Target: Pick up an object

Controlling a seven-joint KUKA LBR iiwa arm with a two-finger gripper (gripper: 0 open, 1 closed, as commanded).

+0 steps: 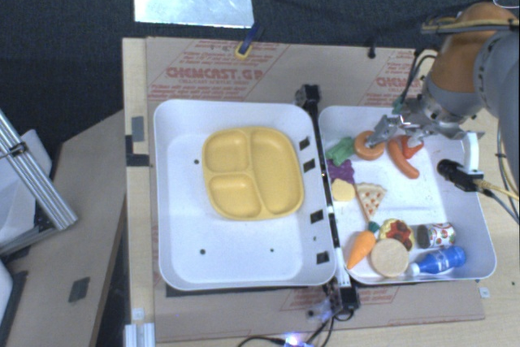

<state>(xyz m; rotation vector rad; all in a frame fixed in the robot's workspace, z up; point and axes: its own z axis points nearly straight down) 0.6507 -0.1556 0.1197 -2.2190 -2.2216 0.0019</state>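
Gripper [392, 128], right bin [479, 211]: finger state cannot be told; orange doughnut [370, 145] just left, hot dog [404, 158] just below.

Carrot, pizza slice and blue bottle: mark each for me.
Carrot [359, 249]: camera view, middle of the orange body.
Pizza slice [371, 198]: camera view, centre of the wedge.
Blue bottle [439, 261]: camera view, middle of the bottle.

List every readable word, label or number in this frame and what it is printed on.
"CHEMCAST GP": red print on the brown protective sheet behind the left bin.
The same red print near the right bin is partly hidden and unreadable.
Labels on the small can and blue bottle are too small to read.
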